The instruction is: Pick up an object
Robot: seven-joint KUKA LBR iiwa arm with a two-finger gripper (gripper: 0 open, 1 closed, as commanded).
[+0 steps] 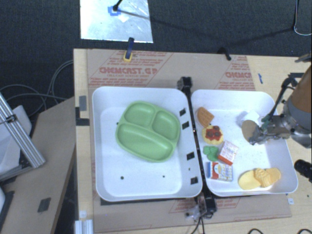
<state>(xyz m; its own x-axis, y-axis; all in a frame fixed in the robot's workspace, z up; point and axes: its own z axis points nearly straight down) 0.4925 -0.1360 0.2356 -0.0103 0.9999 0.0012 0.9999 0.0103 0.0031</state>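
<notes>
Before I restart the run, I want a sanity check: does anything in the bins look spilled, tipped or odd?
Nothing looks spilled or broken. The green tray sits askew in the left bin. The toy foods lie in the right bin, and the hand is low among them.

Grey arm (300,112) with an orange band (near the wrist), ending in a dull metal gripper (257,134).

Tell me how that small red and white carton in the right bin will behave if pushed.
The red and white carton looks light, so it would probably slide easily on the smooth bin floor. It lies flat, so tipping seems unlikely, but it touches the green toy and may nudge it.
</notes>
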